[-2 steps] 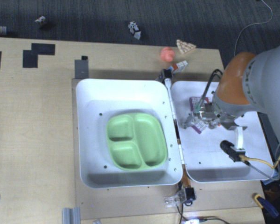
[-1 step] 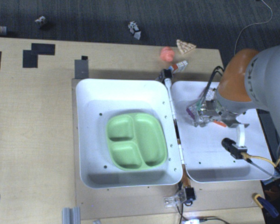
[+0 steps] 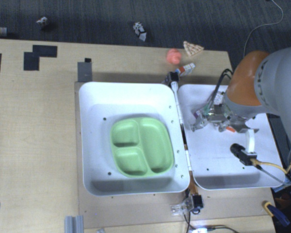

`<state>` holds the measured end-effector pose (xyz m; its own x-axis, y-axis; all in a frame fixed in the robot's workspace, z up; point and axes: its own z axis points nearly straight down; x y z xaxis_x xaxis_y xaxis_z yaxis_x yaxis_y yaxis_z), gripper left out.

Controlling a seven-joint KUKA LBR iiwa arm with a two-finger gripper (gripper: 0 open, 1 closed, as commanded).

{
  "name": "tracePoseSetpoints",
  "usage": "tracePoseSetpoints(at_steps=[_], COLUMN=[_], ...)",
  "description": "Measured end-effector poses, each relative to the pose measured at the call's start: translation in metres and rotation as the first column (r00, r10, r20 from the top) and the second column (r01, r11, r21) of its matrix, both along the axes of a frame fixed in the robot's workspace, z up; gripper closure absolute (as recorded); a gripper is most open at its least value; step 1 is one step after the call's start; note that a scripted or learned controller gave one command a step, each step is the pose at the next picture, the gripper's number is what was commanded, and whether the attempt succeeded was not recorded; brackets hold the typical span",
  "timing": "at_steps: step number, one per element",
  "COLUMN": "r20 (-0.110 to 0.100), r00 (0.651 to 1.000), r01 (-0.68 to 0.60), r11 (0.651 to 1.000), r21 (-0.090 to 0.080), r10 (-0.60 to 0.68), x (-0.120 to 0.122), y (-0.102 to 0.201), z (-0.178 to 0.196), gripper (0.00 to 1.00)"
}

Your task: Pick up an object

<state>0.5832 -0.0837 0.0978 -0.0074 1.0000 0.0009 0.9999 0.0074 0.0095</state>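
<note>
In the right bin [image 3: 223,171], low over its white floor and near the wall shared with the left bin [image 3: 93,110], hangs my pincer [image 3: 202,119]. I cannot tell whether it is wide or narrow, and I see nothing held. I judge this to be the reaching step. The likeliest target, a pale green plate [image 3: 141,147] with three compartments, lies flat in the left bin, so next I must cross over and take its thin rim.
</note>
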Motion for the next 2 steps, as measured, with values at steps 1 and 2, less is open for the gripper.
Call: tracePoseSetpoints(at_steps=[1, 2], r20=[0.000, 0.006], r00=[1.000, 1.000], r01=[0.006, 0.005], r11=[1.000, 1.000], r21=[-0.002, -0.003], r10=[-0.006, -0.005], x=[-0.085, -0.083], y=[-0.002, -0.002], z=[-0.011, 0.001], gripper=[0.00, 1.00])
